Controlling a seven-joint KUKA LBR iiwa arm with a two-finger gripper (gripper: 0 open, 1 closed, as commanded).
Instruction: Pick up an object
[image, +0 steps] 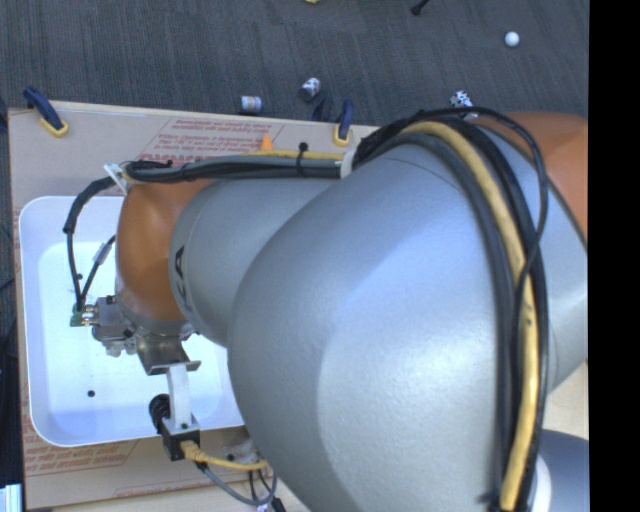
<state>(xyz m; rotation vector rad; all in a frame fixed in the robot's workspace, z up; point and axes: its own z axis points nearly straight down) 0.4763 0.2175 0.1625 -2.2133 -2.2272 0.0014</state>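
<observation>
Grey arm stretches leftward over white bin; end effector state unclear.

You see a white bin on a cardboard-coloured board printed in red; blue clamps grip its far edge; beyond, dark carpet carries small scattered bits, perhaps a white ball.
</observation>
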